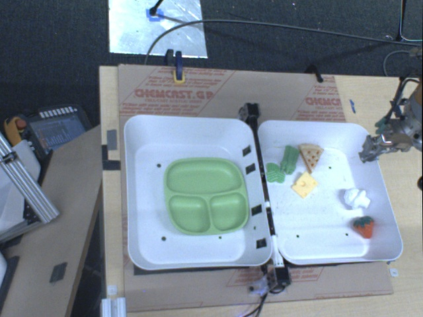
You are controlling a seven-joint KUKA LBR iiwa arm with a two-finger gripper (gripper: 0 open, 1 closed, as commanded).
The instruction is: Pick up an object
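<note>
The right bin (390, 243) holds several small toy foods: a green piece (284, 162), a pizza slice (310, 155), a yellow cheese wedge (304, 185), a white lump (355, 198) and a red strawberry (363, 226). My gripper (371, 152) hangs at the bin's far right rim, above and to the right of the white lump. It is small and dark against the bench. Nothing shows between its fingers.
The left bin (142, 243) holds a green divided plate (203, 195). A black clip strip (259, 190) runs between the bins. Cables (277, 25) cross the dark floor behind the bench, and a controller box (56, 132) sits at the left.
</note>
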